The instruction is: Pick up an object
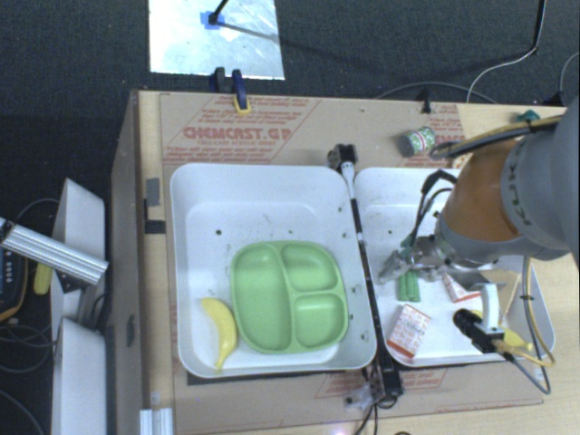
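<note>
- Closest to the lens: arm (507, 198), grey with an orange band, reaching in from the right above the right bin (390, 187).
- At its tip, gripper (410, 265), low over the middle of that bin; cannot tell how wide its opening stands, or whether anything sits in it.
- Just in front of the gripper, small green block (410, 287) on the bin floor; touching the gripper or not, cannot tell.
- Right of the block and near it, red-and-white scrap (453, 288), partly under the arm.
- Nearer the front rim, red-and-white packet (410, 327), tilted, apart from the block.
- Across the divider, left bin (227, 188), with a green divided plate (290, 295) flat on its floor toward the front.
- At the plate's front-left edge, touching or nearly so, banana (220, 330), curving toward the bin's front-left corner.
- Outside the bins, on the bench (272, 125) behind the right bin, small green-and-white can (419, 140) on its side.
</note>
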Action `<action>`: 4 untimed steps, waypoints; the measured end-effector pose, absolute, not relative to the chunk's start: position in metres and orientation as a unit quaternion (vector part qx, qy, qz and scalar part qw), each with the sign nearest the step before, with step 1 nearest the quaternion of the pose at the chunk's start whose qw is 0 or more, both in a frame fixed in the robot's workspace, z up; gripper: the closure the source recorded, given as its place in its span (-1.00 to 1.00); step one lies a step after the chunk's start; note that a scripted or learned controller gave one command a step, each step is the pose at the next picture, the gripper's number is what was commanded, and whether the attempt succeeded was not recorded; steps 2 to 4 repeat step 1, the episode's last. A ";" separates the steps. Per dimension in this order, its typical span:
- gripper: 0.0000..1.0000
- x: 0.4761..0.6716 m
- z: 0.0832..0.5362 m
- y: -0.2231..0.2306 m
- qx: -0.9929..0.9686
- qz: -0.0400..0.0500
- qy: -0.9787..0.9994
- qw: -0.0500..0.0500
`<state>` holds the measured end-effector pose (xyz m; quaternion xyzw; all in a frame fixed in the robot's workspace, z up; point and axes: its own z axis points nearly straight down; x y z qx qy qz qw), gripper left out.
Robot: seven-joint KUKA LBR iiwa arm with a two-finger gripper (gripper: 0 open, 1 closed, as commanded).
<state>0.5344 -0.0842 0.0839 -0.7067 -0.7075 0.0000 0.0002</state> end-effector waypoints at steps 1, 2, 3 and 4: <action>1.00 0.535 0.095 -0.084 -0.707 -0.001 -0.708 0.000; 1.00 0.535 0.095 -0.084 -0.707 -0.001 -0.708 0.000; 1.00 0.535 0.095 -0.084 -0.707 -0.001 -0.708 0.000; 1.00 0.535 0.095 -0.084 -0.707 -0.001 -0.708 0.000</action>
